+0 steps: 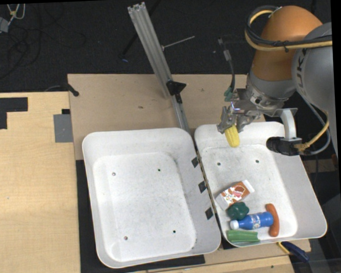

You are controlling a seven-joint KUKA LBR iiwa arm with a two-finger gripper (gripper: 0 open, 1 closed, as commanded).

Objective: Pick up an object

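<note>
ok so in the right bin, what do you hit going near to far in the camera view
green pod-shaped piece → blue bottle → dark green piece → red and white packet → yellow corn, hanging from the hand above the far end

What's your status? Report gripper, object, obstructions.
Gripper above right bin's far end, shut on yellow corn, lifted. Other items clustered at bin's near end, apart. Nothing in the way.

A grey metal rail (pixel 155 54) slants across the brown bench (pixel 117 101) behind the bins.
</note>
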